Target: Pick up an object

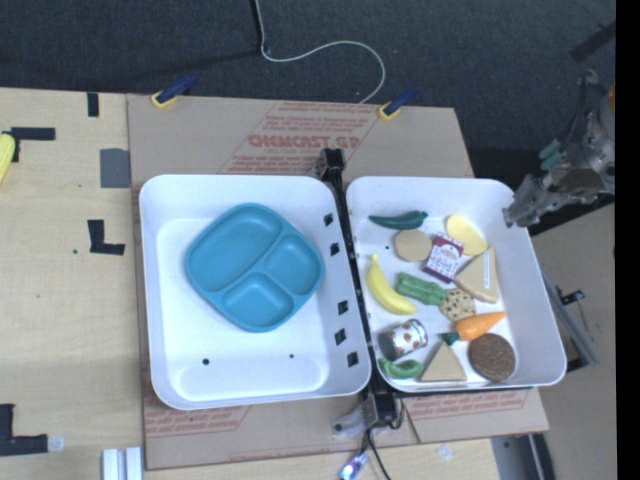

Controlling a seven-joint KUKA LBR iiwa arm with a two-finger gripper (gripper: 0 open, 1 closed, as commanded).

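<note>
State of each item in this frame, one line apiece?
Blue tray: flat in left bin, nothing on it.
Banana: lying in right bin.
Carrot: lying by the brown cookie.
Pincer: above right bin's right rim, holding nothing visible.

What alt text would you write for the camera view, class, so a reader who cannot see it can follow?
Two white bins sit side by side on a bench: the left bin holds a blue divided plate, the right bin a heap of toy food including a banana and a carrot. The gripper hangs at the right bin's far right edge, above the toys.
</note>
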